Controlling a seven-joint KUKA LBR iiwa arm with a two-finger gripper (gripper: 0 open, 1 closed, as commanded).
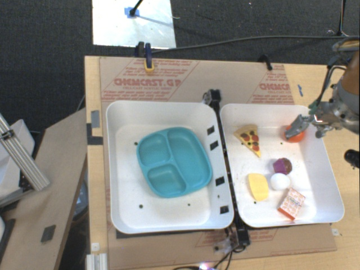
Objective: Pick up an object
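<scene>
Claw (304, 124) poised at orange toy (295, 133); grip state indeterminable. Best lowered squarely, straddling toy beneath before closing.

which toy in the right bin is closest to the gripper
The orange toy at the bin's far right edge, right by the gripper; the pizza slice and the others lie farther left or nearer the camera.

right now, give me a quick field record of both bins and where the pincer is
left bin: holds a teal tray with three compartments
right bin: pizza slice, purple ball, white ball, yellow block, red packet, orange item
touching: white ball rests against yellow block
pincer: at the right bin's far right corner, over the orange item
grasp: cannot tell
</scene>
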